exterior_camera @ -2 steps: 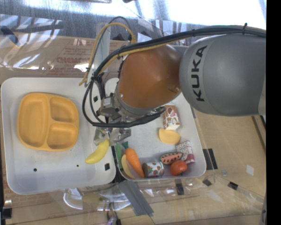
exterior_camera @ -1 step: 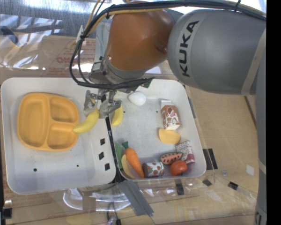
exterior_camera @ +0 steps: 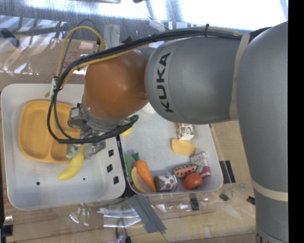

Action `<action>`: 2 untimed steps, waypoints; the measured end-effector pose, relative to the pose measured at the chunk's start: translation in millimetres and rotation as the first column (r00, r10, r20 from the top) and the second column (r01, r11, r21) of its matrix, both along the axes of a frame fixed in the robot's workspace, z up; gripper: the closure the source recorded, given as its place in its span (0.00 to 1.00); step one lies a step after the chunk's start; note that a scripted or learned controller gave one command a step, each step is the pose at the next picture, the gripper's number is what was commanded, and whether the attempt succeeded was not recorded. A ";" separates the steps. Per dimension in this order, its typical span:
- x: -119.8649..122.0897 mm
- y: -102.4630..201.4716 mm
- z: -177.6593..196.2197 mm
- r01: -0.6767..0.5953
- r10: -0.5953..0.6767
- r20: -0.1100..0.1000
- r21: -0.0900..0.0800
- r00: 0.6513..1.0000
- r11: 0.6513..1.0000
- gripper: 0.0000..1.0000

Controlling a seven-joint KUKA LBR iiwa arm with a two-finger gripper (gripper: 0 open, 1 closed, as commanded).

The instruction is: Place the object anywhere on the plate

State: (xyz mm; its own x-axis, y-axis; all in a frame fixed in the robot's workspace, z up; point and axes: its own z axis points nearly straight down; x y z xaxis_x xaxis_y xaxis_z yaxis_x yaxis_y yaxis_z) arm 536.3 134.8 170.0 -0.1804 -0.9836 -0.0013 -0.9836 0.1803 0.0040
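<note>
Gripper (exterior_camera: 88, 147) is over the plate's (exterior_camera: 33, 130) near-right edge in the left bin (exterior_camera: 20, 196). Honestly can't tell how it's set. Banana (exterior_camera: 72, 169) lies on the bin floor, tip touching the plate's rim.

"KUKA" is read in black capitals on the grey arm (exterior_camera: 192, 82), the letters turned sideways and running down the casing just right of the orange band (exterior_camera: 114, 87). Patterned labels are seen on small cans (exterior_camera: 165, 183) in the right bin, but no wording can be made out.
</note>
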 end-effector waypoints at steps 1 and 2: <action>62.3 67.5 62.4 0.127 -0.127 0.009 0.003 0.992 0.992 1.00; 62.0 66.4 60.6 0.128 -0.128 0.006 0.000 0.992 0.992 0.00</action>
